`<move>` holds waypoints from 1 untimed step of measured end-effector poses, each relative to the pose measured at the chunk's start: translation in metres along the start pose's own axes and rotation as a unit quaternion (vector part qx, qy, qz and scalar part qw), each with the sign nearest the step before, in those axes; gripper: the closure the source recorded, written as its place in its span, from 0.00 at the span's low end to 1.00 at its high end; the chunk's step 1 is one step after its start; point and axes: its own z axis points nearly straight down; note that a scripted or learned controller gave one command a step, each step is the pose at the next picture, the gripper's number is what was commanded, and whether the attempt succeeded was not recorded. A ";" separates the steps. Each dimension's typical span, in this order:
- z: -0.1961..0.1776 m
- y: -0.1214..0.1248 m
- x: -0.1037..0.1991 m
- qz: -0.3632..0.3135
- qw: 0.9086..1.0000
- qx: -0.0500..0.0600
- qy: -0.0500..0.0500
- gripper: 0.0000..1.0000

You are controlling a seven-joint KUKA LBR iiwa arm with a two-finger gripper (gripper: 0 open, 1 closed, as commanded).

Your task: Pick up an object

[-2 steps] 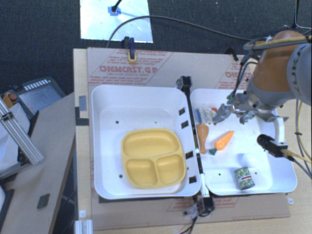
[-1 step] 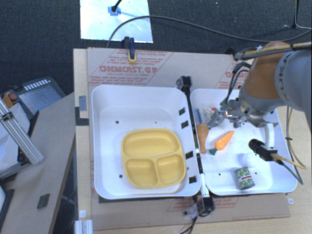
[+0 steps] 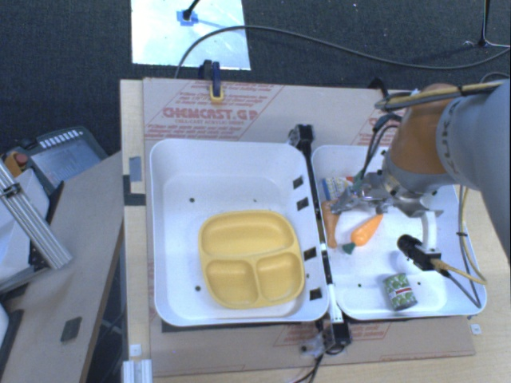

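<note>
In the right bin (image 3: 455, 298) an orange toy carrot (image 3: 366, 230) lies tilted, its green tip toward the front left. My gripper (image 3: 357, 197) hovers just behind and above the carrot, over the bin's back left part. A small green can (image 3: 399, 291) lies near the bin's front edge. A thin orange stick (image 3: 329, 223) rests along the left wall. A small blue and white item (image 3: 333, 185) sits partly hidden under the gripper.
The left bin (image 3: 172, 214) holds a yellow divided plate (image 3: 251, 258). The grey arm (image 3: 471, 146) comes in from the right over the right bin's back corner. A black divider strip (image 3: 313, 214) runs between the bins.
</note>
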 end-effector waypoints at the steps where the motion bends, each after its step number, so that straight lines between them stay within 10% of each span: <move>1: -0.009 0.000 0.000 0.000 1.000 0.000 0.000 1.00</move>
